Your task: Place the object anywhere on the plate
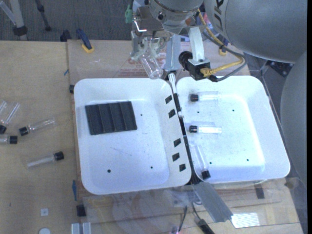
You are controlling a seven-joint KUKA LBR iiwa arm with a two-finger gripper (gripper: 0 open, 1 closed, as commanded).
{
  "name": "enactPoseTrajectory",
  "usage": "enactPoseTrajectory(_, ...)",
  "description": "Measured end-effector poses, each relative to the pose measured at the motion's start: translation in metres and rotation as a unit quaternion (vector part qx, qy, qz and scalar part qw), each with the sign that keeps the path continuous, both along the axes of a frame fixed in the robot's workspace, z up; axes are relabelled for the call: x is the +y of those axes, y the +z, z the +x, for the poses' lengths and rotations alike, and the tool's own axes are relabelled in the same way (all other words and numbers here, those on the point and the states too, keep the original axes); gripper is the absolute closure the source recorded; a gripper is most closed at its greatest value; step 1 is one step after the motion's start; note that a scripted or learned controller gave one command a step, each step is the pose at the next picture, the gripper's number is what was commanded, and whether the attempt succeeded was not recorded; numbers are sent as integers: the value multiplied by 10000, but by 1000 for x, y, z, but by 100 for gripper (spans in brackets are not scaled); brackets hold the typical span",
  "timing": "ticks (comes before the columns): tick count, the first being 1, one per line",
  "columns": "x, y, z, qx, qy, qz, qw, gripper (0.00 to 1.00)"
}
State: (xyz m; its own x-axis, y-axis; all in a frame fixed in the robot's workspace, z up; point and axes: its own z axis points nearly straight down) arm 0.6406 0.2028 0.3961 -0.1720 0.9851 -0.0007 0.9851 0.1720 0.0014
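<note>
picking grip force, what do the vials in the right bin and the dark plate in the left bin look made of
Vials: clear glass or hard plastic, glossy; the bin shows through them, with black caps. Dark plate: matte black, ribbed, probably rubber or plastic; no shine.

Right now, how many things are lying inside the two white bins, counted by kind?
Clear vials with black caps: 3
Black ribbed plate: 1
Total: 4
</note>
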Motion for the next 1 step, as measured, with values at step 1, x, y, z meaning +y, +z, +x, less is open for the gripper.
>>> enactPoseTrajectory(1, 17, -85, -48, 32, -1920, -6, 9814, 100)
